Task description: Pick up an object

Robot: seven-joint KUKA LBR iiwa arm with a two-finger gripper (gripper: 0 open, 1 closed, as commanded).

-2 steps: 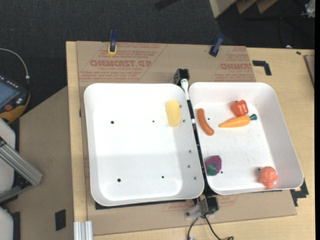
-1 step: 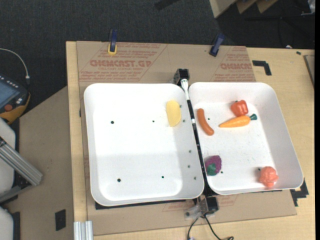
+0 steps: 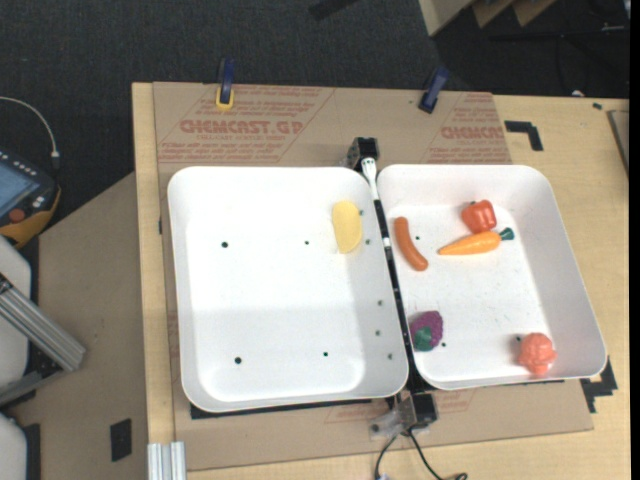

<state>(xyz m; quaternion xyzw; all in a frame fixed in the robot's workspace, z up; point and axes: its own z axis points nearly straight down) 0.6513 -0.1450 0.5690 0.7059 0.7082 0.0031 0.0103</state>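
A brown cardboard-covered bench (image 3: 300, 118) stands on dark carpeted floor (image 3: 120, 28).

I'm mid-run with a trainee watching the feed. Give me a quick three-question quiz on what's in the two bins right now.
1. Multiple choice: which item lies in the left bin? A) yellow piece B) carrot C) purple piece
2. True or false: the carrot lies just below the red pepper in the right bin.
3. Fill in: the item nearest the right bin's near right corner is the ____ piece.

Key
1. A, the yellow piece, near that bin's right wall.
2. True.
3. Salmon-pink. The purple piece and orange sausage sit toward that bin's left wall.
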